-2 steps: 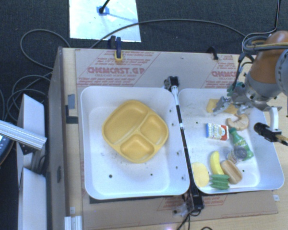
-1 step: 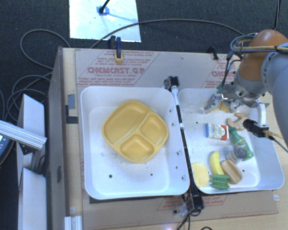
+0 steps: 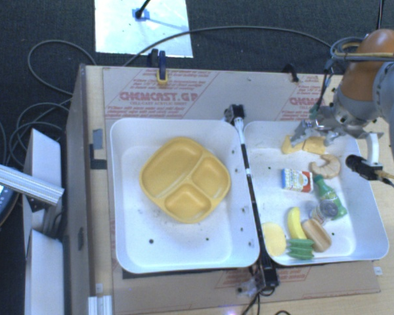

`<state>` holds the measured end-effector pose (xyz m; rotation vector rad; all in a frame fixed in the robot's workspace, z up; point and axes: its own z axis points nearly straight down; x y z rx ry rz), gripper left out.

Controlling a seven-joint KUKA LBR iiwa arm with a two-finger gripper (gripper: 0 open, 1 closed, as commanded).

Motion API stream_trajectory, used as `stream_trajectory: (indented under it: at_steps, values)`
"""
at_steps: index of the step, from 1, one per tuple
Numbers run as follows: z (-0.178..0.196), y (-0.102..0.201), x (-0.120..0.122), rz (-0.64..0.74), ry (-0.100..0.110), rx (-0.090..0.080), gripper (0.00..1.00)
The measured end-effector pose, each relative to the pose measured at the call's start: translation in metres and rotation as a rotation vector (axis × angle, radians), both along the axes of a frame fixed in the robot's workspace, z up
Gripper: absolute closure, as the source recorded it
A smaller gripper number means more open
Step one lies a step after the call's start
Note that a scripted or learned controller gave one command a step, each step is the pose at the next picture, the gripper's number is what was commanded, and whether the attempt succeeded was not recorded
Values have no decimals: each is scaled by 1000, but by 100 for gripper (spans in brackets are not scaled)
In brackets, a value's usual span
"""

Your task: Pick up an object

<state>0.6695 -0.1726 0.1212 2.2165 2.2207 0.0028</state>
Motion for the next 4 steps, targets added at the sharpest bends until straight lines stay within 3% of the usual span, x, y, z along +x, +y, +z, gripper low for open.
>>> stream_trajectory:
  at_steps: [1,2,3,4]
  values:
    - [-34,-18,-43,3,-2,3,0]
    - [-36,32,-1,2,0,2,0]
    - [-27,31,-3,3,12,3,100]
    - [-38,75,-4,0,22,4,100]
